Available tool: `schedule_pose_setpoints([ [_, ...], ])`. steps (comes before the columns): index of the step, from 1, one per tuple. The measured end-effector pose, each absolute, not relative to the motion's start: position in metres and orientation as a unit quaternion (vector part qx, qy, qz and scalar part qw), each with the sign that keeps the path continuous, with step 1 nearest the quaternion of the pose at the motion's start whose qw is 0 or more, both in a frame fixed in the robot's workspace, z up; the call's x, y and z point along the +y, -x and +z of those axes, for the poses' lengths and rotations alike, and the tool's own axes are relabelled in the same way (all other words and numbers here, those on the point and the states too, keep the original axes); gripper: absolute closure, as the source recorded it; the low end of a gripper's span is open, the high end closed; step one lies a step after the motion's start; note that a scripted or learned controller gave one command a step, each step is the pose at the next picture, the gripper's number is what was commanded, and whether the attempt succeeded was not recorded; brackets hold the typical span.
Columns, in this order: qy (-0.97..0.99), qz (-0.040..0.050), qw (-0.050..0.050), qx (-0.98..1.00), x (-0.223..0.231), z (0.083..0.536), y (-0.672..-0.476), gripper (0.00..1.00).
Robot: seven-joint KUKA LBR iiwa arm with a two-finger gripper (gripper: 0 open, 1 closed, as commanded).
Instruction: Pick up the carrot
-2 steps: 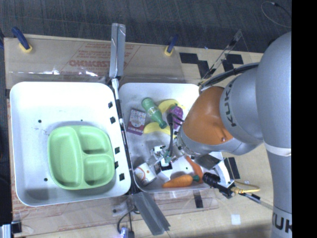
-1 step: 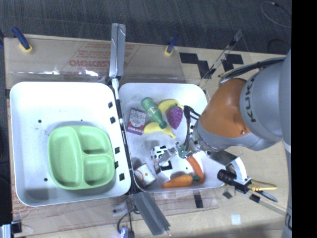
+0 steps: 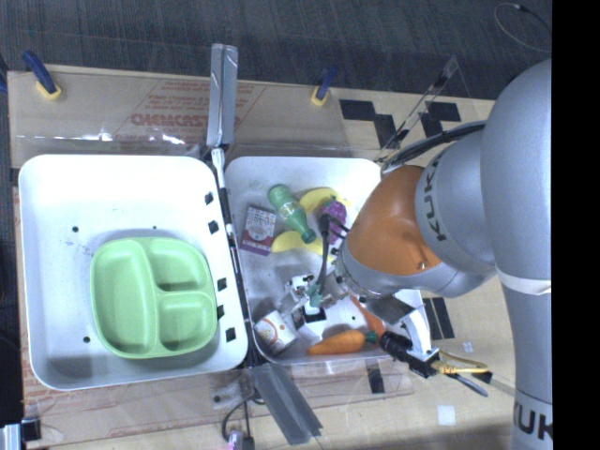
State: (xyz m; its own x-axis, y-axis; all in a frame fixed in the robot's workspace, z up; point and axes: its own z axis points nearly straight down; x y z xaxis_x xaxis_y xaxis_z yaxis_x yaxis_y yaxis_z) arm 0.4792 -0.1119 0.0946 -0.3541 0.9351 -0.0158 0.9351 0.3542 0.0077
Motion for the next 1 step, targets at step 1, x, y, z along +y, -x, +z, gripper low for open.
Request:
schedule_pose_setpoints([
  [1,-0.56,0.0003,0.003,0.829,-0.1152,0.1056,-0.4784,0.0],
])
